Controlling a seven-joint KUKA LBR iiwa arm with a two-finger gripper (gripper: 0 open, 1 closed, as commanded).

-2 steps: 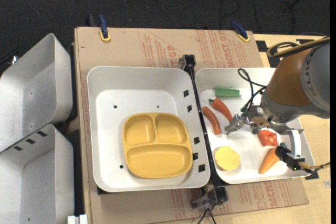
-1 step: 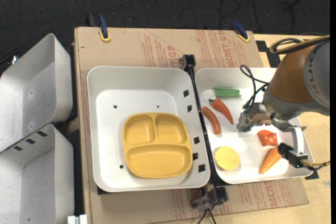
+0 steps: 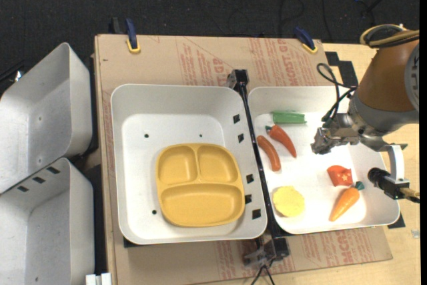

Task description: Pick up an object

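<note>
Just below your gripper (image 3: pixel 325 142), in the right bin (image 3: pixel 387 210), lies a red pepper (image 3: pixel 339 175): small, probably light hollow plastic, slick and lumpy, so take it across its widest part. You cannot tell from this angle how the gripper is set, and nothing visible sits in it. Beside the pepper, a little further down, the carrot (image 3: pixel 345 203) tapers; grip its thick upper end, since the tip would likely squirt out. To the gripper's left, the chili (image 3: pixel 282 139) and the sausage (image 3: pixel 269 152) are slim and smooth, so close across their middles. Up and left, the green block (image 3: pixel 289 117) looks stiff and flat-sided, probably the easiest hold. Further off, the yellow disc (image 3: pixel 288 201) lies flat and low, hard to pinch. Farthest, in the left bin (image 3: pixel 127 163), the yellow tray (image 3: pixel 199 184) is too wide.
</note>
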